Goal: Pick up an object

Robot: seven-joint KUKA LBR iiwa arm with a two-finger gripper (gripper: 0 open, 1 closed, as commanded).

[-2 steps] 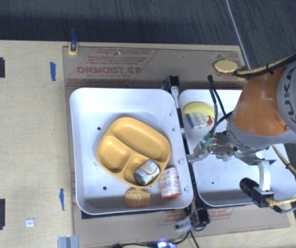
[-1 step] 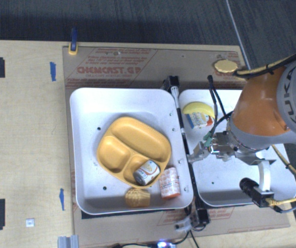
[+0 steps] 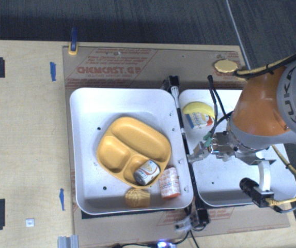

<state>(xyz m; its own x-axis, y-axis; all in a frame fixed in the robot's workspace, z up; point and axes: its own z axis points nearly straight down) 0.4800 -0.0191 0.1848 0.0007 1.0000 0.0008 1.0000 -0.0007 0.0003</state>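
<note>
Yellow, rounded plastic bottle point(image 3: 198, 112) with a blue-and-white label lies in the right white bin point(image 3: 225, 192), near the tool point(image 3: 209, 149); likely light and slippery, best pinched across its middle. Tool's state: cannot tell.

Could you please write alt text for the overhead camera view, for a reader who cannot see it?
A grey and orange robot arm reaches from the right over the right white bin, which holds a yellow container. The left white bin holds a yellow divided tray with a small can in it, beside a small bottle and a tan object.
</note>
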